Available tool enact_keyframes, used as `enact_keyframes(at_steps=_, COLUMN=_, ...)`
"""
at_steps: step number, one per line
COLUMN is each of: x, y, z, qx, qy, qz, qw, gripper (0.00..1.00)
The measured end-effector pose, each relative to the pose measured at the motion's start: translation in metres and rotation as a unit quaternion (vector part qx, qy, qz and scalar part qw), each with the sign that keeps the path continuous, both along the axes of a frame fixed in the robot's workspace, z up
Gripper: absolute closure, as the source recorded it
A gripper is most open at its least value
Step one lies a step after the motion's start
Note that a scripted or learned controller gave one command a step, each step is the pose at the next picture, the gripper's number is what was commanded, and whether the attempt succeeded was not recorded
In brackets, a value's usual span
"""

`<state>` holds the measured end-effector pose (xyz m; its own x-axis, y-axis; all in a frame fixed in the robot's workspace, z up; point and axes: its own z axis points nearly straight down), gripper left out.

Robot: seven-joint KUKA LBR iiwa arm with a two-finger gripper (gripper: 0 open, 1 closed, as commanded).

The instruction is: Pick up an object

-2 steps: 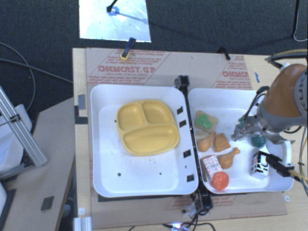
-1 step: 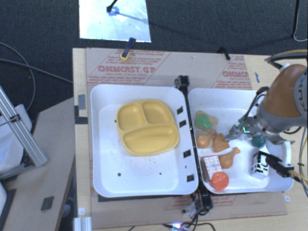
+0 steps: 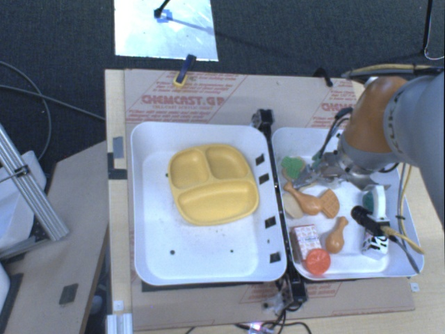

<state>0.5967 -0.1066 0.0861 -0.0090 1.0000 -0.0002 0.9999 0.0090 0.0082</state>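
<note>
Two white bins sit side by side on the tabletop (image 3: 83,186). The left bin (image 3: 149,256) holds one yellow divided plate (image 3: 212,184), three compartments, lying near its centre. The right bin (image 3: 403,266) holds the loose things: one green piece (image 3: 293,165) at ten o'clock, two tan drumstick shapes, the larger drumstick (image 3: 311,202) near the centre and the smaller drumstick (image 3: 336,234) just below it toward five o'clock, one small printed box (image 3: 306,241) at seven o'clock, one red round piece (image 3: 318,261) touching the box's lower end, and one black-and-white item (image 3: 375,242) at four o'clock.

The claw (image 3: 306,179) reaches in from three o'clock, its tips between the green piece and the larger drumstick; whether it is open or closed cannot be told. The arm (image 3: 389,127) covers the bin's upper right.

The cardboard sheet (image 3: 229,92) under the bins reads "CHEMCAST GP" in red
</note>
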Motion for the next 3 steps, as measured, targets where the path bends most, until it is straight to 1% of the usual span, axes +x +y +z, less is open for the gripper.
enact_keyframes(at_steps=1, x=-0.068, y=0.017, z=0.006, qx=-0.002, qy=0.003, qz=-0.006, qw=1.0, gripper=0.0)
enact_keyframes(at_steps=2, x=-0.112, y=-0.002, z=-0.002, qx=-0.0003, qy=0.005, qz=-0.006, qw=1.0, gripper=0.0)
enact_keyframes(at_steps=3, x=-0.109, y=0.017, z=0.0, qx=-0.0059, qy=-0.001, qz=-0.005, qw=1.0, gripper=0.0)
